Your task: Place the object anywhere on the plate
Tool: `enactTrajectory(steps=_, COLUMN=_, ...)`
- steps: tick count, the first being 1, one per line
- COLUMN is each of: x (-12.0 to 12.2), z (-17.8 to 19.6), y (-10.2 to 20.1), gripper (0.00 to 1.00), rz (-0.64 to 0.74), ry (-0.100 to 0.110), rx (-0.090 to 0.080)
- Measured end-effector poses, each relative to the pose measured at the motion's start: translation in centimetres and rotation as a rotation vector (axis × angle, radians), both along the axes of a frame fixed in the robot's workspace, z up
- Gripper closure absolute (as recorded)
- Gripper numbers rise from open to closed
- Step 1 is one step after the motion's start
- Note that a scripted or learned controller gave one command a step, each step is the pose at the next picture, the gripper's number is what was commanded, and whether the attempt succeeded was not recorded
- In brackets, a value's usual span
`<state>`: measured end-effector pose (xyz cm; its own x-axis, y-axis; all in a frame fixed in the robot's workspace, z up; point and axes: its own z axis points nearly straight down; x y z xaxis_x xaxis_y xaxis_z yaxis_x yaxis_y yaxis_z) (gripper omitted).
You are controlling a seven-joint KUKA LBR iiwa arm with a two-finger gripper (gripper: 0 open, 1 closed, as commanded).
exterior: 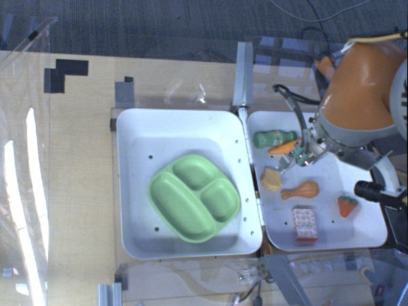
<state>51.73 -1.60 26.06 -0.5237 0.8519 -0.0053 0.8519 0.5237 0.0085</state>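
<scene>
two white bins sit side by side on my feed, and i'll place everything against the green plate. the plate, split into three compartments, lies in the left bin, nothing on it. all the toys are in the right bin, to the plate's right: a green bottle lying on its side, an orange carrot just below it, a tan chunk closest to the plate, a brown drumstick, a red-and-white packet and a strawberry furthest off. the gripper hangs over the right bin's upper part, right beside the carrot's end, well apart from the plate. i cannot tell whether its claw is released or clenched; the wrist hides it. the carrot, nearest the claw, lies in the bin.
</scene>
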Motion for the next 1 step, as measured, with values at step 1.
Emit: enactTrajectory(steps=1, x=-1.43, z=-3.32, y=0.53, gripper=1.0, rz=0.062, ry=0.005, rx=0.0)
